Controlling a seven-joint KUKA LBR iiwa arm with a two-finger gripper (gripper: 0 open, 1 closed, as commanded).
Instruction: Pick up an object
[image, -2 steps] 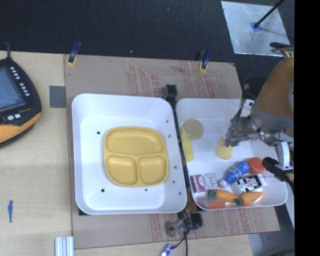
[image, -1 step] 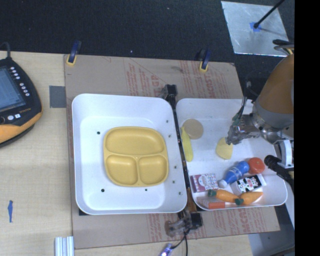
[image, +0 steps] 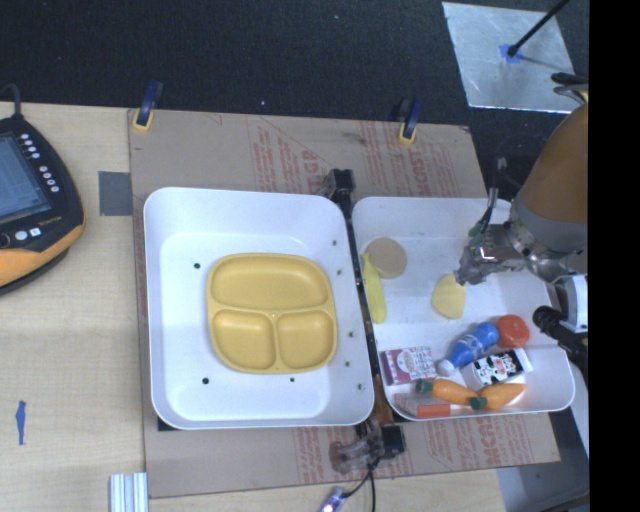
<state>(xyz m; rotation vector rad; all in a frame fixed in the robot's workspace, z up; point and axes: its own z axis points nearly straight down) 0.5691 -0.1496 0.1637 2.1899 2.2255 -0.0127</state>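
Observation:
My gripper (image: 470, 268) hangs over the right bin (image: 420, 215), its tip just above and right of a pale yellow lump (image: 448, 297). Other objects lie in this bin: a tan round disc (image: 386, 256), a yellow banana-like piece (image: 374, 290) along the left wall, a blue bottle (image: 470, 347), a red ball (image: 513, 329), a small red and white card (image: 407, 364), a black and white carton (image: 497, 368) and an orange carrot (image: 455, 392). I see nothing between the fingers.
The left bin (image: 170, 230) holds a yellow divided plate (image: 272, 310). A teach pendant (image: 30, 200) lies on the bench at the far left. Clamps (image: 406, 120) hold the cardboard underlay at the back.

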